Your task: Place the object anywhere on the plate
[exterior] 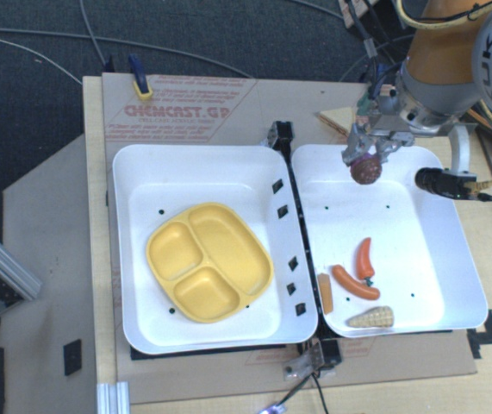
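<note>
**Holding a dark round thing over the right bin**

Hanging above the far end of the right bin point(452, 231), the tool point(368, 158) is clenched on a dark reddish ball point(366, 171), whose upper part is hidden between the fingers. What the ball is made of is hard to tell. The arm point(452, 50) is cut off at the top right corner.

On the counter point(185, 110) sit two white bins. The left bin point(133, 197) holds one yellow plate point(208, 261) with three compartments. The right bin holds four small things near its front: a red chilli point(364, 257), an orange sausage point(355, 282), a thin orange stick point(325, 292) and a pale cone point(371, 318).
</note>
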Motion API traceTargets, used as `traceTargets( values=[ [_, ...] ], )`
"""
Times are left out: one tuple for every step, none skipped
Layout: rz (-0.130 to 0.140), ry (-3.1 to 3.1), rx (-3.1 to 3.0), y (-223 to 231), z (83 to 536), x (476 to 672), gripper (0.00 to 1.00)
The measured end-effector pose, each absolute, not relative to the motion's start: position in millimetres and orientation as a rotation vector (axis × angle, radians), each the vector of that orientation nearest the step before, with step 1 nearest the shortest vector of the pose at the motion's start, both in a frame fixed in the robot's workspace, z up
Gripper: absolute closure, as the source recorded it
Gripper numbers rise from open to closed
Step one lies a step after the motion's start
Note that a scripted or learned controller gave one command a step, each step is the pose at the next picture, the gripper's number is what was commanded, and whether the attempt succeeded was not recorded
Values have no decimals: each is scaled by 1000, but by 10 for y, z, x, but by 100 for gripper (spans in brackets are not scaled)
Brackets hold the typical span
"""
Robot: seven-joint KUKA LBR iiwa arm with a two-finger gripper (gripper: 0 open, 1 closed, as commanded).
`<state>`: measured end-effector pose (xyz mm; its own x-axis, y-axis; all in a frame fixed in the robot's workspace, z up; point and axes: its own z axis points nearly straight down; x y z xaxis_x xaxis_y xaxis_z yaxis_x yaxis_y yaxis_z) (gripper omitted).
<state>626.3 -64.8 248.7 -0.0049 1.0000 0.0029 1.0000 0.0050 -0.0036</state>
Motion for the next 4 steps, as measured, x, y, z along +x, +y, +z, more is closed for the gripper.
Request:
traceTargets(
  values=[
    [1,-2224,-2212,-164,2457,6186,100],
    [2,-2224,-2212,355,2336,6056,100],
    [3,-2224,-2211,878,2210,5819,100],
    [2,-2220,-2219,844,2216,5831,0]
  ],
)
